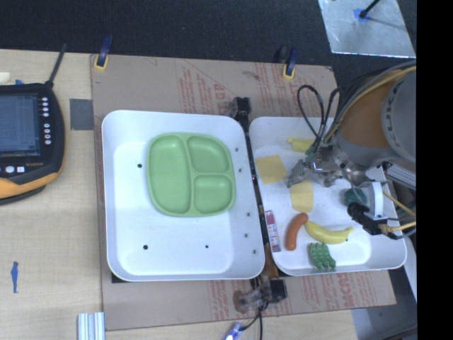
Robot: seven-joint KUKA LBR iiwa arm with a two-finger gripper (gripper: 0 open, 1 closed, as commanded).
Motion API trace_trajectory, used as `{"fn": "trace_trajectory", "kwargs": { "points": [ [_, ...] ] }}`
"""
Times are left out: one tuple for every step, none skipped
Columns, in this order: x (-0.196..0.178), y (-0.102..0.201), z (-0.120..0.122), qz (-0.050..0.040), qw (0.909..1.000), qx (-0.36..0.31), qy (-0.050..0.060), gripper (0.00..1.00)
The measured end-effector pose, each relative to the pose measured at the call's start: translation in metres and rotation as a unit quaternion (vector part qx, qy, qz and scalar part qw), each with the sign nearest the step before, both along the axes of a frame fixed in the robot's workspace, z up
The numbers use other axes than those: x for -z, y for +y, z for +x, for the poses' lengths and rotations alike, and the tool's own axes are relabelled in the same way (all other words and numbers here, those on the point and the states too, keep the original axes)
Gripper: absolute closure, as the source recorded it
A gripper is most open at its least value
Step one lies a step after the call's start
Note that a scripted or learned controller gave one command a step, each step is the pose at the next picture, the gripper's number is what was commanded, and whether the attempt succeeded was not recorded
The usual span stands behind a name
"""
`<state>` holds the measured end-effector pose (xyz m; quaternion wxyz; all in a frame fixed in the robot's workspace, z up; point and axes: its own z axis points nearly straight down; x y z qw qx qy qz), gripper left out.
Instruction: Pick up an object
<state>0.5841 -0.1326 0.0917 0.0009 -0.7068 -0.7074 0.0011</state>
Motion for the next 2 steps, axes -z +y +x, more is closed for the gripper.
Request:
{"fn": "trace_trajectory", "kwargs": {
  "points": [
    [-0.0102, -0.0007, 0.0000, 0.0000, 1.0000, 0.000, 0.001, 1.00],
    [-0.0101, -0.0007, 0.0000, -0.0001, 1.0000, 0.000, 0.001, 0.00]
  ]
}}
